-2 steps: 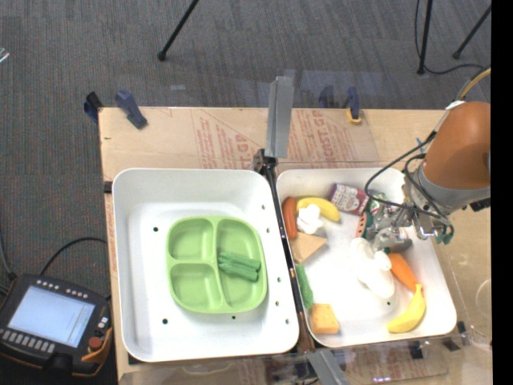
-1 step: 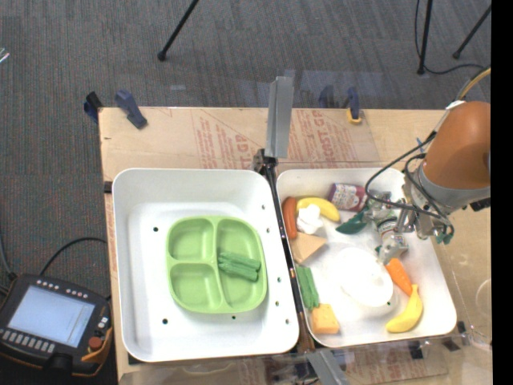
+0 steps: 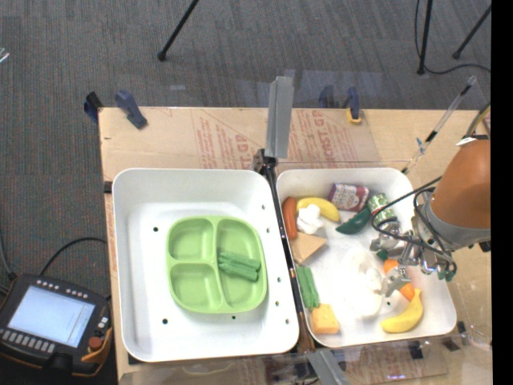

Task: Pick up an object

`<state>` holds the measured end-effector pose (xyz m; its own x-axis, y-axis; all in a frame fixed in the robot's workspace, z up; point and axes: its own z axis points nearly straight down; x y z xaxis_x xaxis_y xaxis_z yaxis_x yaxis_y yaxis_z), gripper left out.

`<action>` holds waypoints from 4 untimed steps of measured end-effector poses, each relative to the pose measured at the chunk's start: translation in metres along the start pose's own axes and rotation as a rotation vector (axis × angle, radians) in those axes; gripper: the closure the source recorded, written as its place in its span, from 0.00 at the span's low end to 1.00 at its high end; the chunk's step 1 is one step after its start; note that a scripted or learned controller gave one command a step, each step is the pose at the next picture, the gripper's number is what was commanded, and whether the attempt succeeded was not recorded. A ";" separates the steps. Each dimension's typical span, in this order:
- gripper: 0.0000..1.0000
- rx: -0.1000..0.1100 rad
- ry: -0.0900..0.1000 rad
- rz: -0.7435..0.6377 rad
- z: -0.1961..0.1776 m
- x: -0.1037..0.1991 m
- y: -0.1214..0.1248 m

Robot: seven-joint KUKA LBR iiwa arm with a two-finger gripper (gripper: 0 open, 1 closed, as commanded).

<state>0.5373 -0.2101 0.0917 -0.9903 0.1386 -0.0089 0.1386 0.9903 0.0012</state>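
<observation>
Over the right-hand white bin (image 3: 442, 311) hangs the claw (image 3: 398, 277), low on the bin's right side at the end of the grey arm with its orange band (image 3: 471, 184), and whether it is wide or narrow I cannot tell. Just beneath and touching its tip sit a small orange piece (image 3: 408, 293) and a white lumpy object (image 3: 370, 283), and right below those lies a yellow toy banana (image 3: 404, 316). Further left in the same bin: an orange-yellow block (image 3: 325, 320), a green ridged strip (image 3: 308, 286), a tan wedge (image 3: 308, 248), and up top a second yellow banana (image 3: 319, 208), a purple packet (image 3: 348, 195) and a dark green pepper-like piece (image 3: 353, 222). Across in the left white bin (image 3: 136, 215), a light green divided plate (image 3: 192, 263) carries a green bean-like bundle (image 3: 239, 265). Both bins rest on the brown board worktop (image 3: 184, 139).
</observation>
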 end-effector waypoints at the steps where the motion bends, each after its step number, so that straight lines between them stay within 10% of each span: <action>1: 0.00 0.002 -0.014 0.112 -0.002 0.052 -0.007; 2: 0.00 0.002 -0.001 0.017 0.000 0.059 0.095; 3: 0.00 0.012 0.002 0.217 0.001 0.020 0.118; 4: 0.00 0.005 0.007 0.407 0.003 0.077 0.105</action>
<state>0.4759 -0.0954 0.0881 -0.8547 0.5190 -0.0020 0.5190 0.8547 -0.0018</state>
